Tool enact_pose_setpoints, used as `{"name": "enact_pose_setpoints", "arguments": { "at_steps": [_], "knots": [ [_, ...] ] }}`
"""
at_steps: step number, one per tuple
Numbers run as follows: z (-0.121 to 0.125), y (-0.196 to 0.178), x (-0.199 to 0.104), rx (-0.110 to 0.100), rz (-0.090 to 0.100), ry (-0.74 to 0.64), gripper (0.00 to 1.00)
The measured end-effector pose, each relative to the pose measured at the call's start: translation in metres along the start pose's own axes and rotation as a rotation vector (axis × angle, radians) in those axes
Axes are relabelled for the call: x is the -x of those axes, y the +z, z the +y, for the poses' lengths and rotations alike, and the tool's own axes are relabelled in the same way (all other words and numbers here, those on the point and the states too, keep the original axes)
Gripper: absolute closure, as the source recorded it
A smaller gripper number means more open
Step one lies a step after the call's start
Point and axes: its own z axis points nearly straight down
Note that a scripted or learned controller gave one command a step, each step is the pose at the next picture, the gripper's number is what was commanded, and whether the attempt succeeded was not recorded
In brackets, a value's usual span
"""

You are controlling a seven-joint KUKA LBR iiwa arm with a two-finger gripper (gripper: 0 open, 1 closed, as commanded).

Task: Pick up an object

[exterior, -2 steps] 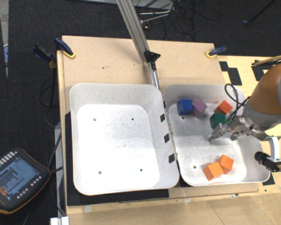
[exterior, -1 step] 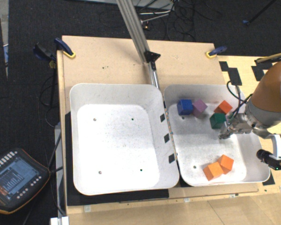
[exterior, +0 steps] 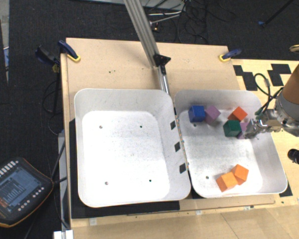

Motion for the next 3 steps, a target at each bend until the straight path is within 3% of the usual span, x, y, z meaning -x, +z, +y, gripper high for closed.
{"name": "enact_pose_setpoints", "arguments": {
  "at_steps": [1,2,3],
  "knots": [
    [0.012,-0.052,0.001,0.001,0.000,-0.003,1.00],
    [0.013,-0.067,0.001,-0.003,0.001,-0.003,1.00],
    [0.021,-0.061,-0.049,-0.006,0.005,-0.008,1.00]
  ]
}}
